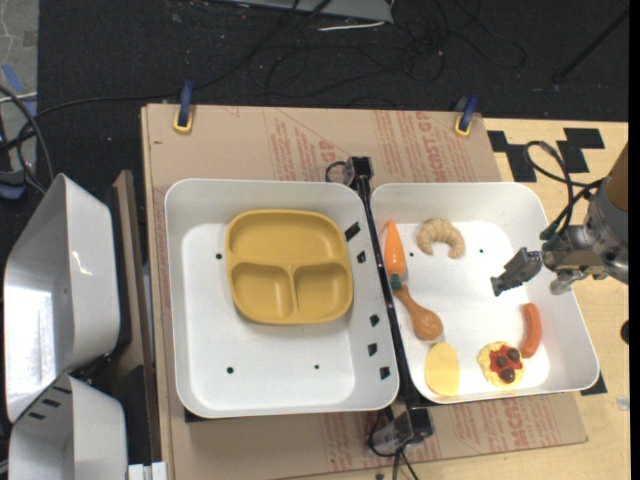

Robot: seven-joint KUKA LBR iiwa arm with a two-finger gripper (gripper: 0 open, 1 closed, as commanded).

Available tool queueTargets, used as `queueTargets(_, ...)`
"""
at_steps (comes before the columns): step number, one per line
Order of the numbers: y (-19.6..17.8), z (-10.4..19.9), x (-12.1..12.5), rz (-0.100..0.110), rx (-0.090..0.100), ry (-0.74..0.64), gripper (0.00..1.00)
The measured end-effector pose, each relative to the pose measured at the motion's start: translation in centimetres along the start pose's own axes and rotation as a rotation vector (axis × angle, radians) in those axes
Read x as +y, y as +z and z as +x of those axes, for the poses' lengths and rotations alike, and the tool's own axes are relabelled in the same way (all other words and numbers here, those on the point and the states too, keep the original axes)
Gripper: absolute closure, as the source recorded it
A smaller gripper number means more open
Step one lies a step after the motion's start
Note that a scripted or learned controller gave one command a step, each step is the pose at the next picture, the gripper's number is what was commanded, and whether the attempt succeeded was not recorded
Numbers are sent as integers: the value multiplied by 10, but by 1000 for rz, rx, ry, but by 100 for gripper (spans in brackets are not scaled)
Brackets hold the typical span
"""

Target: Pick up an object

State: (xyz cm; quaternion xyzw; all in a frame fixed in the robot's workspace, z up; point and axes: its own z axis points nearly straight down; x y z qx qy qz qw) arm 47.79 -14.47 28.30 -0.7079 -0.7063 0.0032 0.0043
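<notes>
here, tool [517,271] over right bin [560,298], its state unclear, red print on cardboard [300,138] unreadable

The only print stands on the brown cardboard sheet [300,133] under the two white bins. Red lettering runs in slanted, repeated lines along its far edge and again along its near edge (it looks like one repeated brand mark), but the letters lie turned and upside down and are too small and faint to read with any certainty. The yellow plate [290,266] in the left bin [190,298] bears no readable mark, nor does the right bin [520,203].
</notes>
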Motion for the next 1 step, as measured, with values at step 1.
queueTargets(1, -5, 1, 2, -10, -2, -3, 0)
